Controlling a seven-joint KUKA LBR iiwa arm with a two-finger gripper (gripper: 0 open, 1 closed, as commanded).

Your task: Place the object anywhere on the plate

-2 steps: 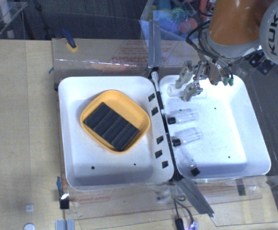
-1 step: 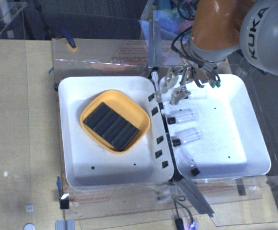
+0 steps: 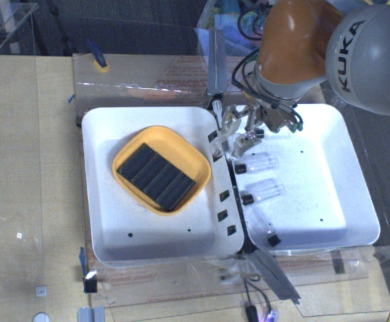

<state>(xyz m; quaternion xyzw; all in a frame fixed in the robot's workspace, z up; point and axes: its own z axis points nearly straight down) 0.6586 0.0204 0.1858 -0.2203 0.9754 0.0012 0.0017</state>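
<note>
Plate: your yellow plate (image 3: 161,170) lies in the left bin (image 3: 104,233), bearing a black ridged slab (image 3: 156,175).
Gripper: the gripper (image 3: 243,138) hangs over the right bin's (image 3: 335,213) far-left corner; grip state you cannot tell.

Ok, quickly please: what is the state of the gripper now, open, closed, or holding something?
Gripper: cannot be told; it hangs low over the left edge of the right bin, above two clear tubes, and its metal parts blur together.

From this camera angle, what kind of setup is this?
Likely a robotics lab pick-and-place cell: a KUKA arm reaches over two white bins, the left holding a yellow plate, with cables at the bench edge.
</note>
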